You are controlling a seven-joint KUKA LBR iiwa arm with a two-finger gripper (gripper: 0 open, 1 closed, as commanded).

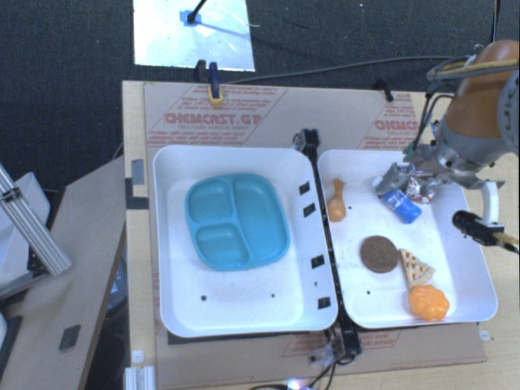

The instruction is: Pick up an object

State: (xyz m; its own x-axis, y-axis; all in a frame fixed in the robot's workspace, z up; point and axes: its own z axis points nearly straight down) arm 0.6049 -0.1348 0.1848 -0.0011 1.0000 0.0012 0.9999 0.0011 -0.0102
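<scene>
Down over the far part of the right white bin (487,299), the two-finger gripper (404,187) sits right at a small blue object (404,207); whether it is clamped, I cannot tell. Nothing looks lifted yet. Nearer lie a brown round disc (379,253), an orange lump (428,303) and a wedge-shaped slice (415,267).

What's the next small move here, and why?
Probably a short straight lift. The gripper sits low over the blue object at the back of the right bin, apparently in contact; raising it would show whether it has a hold. The view doesn't settle that.
</scene>
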